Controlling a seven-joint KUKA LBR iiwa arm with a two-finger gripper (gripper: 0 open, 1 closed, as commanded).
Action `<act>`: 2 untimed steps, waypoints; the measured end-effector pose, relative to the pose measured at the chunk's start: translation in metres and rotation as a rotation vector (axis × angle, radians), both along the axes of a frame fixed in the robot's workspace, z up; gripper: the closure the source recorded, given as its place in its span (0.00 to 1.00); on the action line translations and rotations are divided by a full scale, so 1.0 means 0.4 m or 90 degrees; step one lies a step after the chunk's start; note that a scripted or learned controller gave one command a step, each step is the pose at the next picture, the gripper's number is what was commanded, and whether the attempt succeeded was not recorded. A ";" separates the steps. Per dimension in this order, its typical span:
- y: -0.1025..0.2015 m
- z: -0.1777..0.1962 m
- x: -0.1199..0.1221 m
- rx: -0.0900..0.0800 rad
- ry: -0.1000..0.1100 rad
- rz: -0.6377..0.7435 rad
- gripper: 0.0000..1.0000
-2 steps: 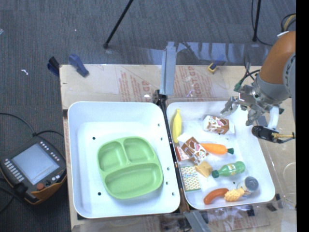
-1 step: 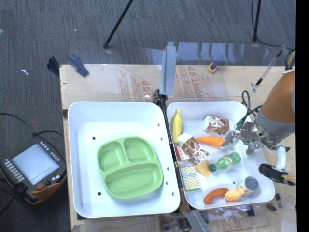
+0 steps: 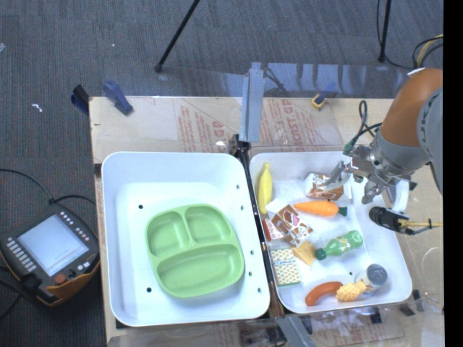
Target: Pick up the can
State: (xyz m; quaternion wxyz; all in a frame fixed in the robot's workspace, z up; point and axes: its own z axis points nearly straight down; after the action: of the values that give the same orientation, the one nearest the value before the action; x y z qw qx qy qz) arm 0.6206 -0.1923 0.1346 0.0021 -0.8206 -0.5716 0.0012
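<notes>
Lying in right bin's (image 3: pixel 402 266) near corner, small silver can (image 3: pixel 376 274), grey top up, label unreadable, beside yellow corn (image 3: pixel 351 291). Hand (image 3: pixel 356 181) hovers well apart; grip state: cannot tell.

Dark grey carpet (image 3: pixel 87 42) with a fine ribbed weave covers the floor around the worktop (image 3: pixel 188 125), whose bare surface is brownish board printed with faint red lettering. Two thin black tripod legs (image 3: pixel 181 27) slant across the carpet beyond the worktop's far edge, one toward the middle and one near the far right corner. A blue clamp-like piece (image 3: pixel 117 97) and a small black piece (image 3: pixel 79 97) lie just off the far left corner. On the carpet, left of the near left corner, rests a handheld control pendant (image 3: pixel 49 257) with a pale screen and a black cable (image 3: pixel 32 186) looping behind it. The light is even and soft.
</notes>
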 end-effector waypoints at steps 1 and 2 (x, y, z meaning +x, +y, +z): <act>0.050 -0.067 0.062 -0.005 -0.014 -0.009 0.00; 0.048 -0.038 0.062 -0.005 -0.011 -0.008 1.00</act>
State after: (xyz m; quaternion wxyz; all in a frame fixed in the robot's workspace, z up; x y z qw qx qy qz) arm 0.6455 -0.1729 0.1195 -0.0062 -0.8239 -0.5667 -0.0035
